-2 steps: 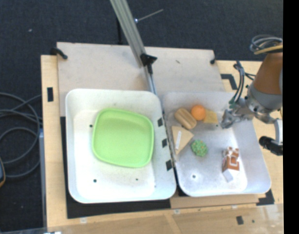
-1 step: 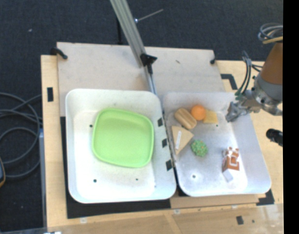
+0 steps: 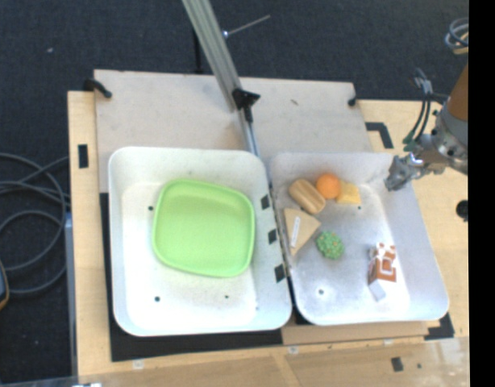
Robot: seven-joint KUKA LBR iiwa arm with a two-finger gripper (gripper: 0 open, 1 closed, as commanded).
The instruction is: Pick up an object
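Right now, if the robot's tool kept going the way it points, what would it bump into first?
Probably the yellow block beside the orange ball: the tool points left into the right bin. Depth is unclear.

Two shallow white bins side by side on a tan surface (image 3: 86,240). In the left bin (image 3: 126,297), a light green square plate (image 3: 204,227) lying flat near the middle. In the right bin (image 3: 417,289), a brown bread roll (image 3: 305,196) touching an orange ball (image 3: 328,186), with a yellow block (image 3: 349,193) just beside the ball. Below these, a tan wedge (image 3: 299,229) and a green bumpy ball (image 3: 330,245). Near the right wall, a red-and-white carton (image 3: 382,268). Tool (image 3: 395,175) poised over the right bin's upper right rim, apart from all items. Slanted metal pole (image 3: 211,39) above the bins. Black cables (image 3: 26,216) at far left.
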